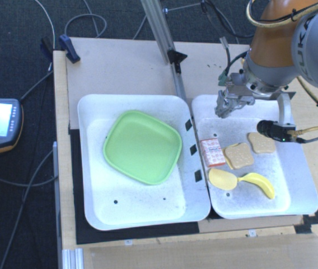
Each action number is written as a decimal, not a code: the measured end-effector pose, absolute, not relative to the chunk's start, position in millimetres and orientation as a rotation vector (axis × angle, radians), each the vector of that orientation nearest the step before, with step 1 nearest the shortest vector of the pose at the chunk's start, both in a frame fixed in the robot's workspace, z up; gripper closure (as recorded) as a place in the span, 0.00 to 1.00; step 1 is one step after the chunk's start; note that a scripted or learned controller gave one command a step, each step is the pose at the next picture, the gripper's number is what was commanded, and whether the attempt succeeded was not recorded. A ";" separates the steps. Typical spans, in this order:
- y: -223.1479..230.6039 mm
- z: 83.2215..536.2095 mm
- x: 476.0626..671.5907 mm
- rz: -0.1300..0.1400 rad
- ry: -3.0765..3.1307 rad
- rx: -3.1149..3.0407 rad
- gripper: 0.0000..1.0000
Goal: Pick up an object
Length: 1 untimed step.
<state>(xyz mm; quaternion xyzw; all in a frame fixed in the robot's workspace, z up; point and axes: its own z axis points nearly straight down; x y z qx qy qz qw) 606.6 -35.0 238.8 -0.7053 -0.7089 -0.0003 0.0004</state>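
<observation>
Grey metal jaws (226, 109) are seen hanging over the far end of the right bin (302, 189); nothing is seen between them, and whether they are parted or closed cannot be told; just below and to the right, two tan bread slices (239, 155) (261, 143) are laid side by side; a small red-and-white packet (212, 152) is set beside them, by the bin's left wall; nearer the front, a yellow spoon-shaped piece (223, 179) and a banana (259, 184) are placed; a green plate (143, 147) is held in the left bin (92, 206) on the tabletop (120, 66).

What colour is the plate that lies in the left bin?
Light green, plain with no pattern. The plate shows best in the camera view.
</observation>
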 end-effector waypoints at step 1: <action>22.6 228.7 596.4 0.001 -2.226 -2.214 1.00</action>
